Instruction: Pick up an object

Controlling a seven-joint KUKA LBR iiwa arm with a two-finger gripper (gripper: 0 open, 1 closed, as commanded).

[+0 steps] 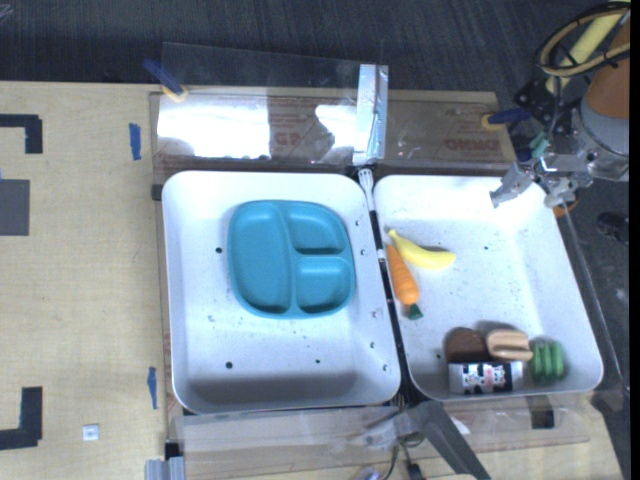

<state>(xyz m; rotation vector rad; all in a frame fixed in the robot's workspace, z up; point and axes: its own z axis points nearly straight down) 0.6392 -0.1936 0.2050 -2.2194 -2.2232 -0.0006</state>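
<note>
A yellow banana lies in the right bin, near its left wall, curved and running roughly left to right. Just beside it, an orange carrot with a small green top at its lower end lies lengthwise along the same wall, its upper end touching or passing under the banana's left tip. At the near edge of this bin a cluster sits close together: a dark brown rounded piece, a tan bun-like piece just right of it, a green ridged item further right, and a black-and-white can on its side below them. A blue divided plate lies flat in the middle of the left bin.
</note>
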